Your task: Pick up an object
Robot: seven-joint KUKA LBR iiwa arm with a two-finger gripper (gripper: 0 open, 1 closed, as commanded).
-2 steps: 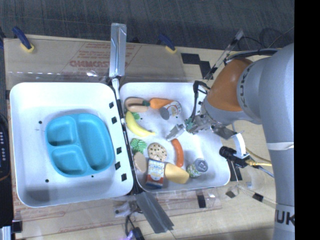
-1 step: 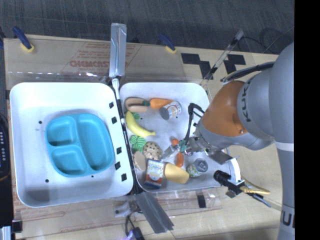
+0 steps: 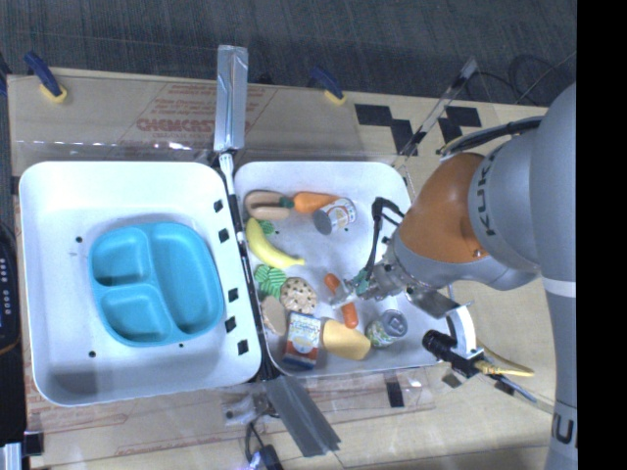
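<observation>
Where the grey arm (image 3: 509, 204) with its orange band (image 3: 446, 218) bends down into the right bin (image 3: 294, 179), the claw (image 3: 370, 282) sits low over the bin floor, and I cannot tell how it is set, since the wrist hides much of it. Taking the claw as the landmark, a small orange piece (image 3: 332, 283) lies just to its left, close enough that touching cannot be ruled out, and nothing is plainly seen gripped in the claw. Just below the claw is another small orange piece (image 3: 350, 315), and below and slightly right of it a round grey cap-like thing (image 3: 393, 323) beside a small greenish object (image 3: 378, 336). Further left of the claw lie a speckled round cookie (image 3: 297, 293) and a green ridged item (image 3: 269, 282), with a yellow banana (image 3: 267, 246) above those. Up and left of the claw rest a carrot (image 3: 313, 202), a silver can (image 3: 336, 215) on its side, and a brown sausage-like roll (image 3: 265, 201). Down and left of the claw are a yellow wedge (image 3: 347, 340) and a small printed carton (image 3: 303, 336). Far left of the claw, in the left bin (image 3: 49, 194), sits a blue divided tray (image 3: 157, 282). Both bins rest on the tan worktop (image 3: 294, 101).
</observation>
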